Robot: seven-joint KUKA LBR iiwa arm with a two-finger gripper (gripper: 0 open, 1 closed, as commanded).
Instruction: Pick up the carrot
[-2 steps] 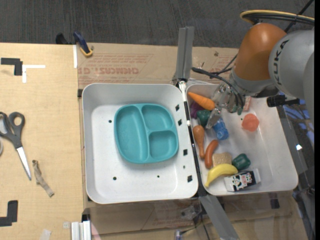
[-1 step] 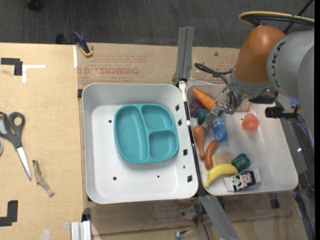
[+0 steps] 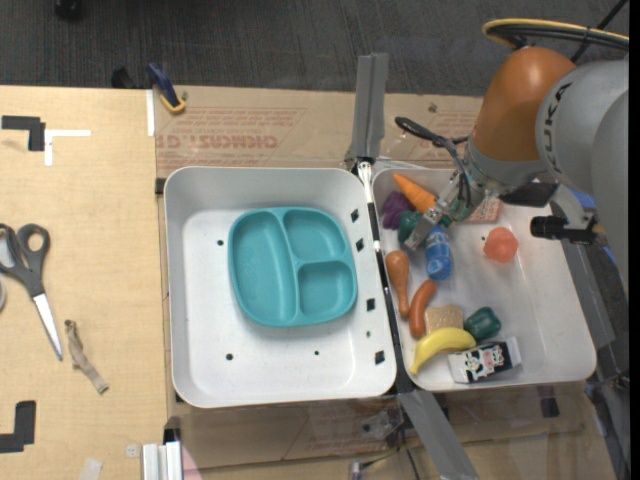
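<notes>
One carrot point(image 3: 413, 190) beside gripper point(image 3: 438, 218) (touching)

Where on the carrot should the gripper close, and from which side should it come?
Probably across the carrot's thick middle, coming straight down from above. It lies flat and slanted in the right bin, so the fingers should straddle its narrow width. A purple piece crowds its lower left side, and the gripper sits near its lower right end.

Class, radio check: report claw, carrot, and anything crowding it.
Claw low in right bin, beside carrot. Carrot lying at bin's back left. Purple piece and blue bottle crowd it.
</notes>
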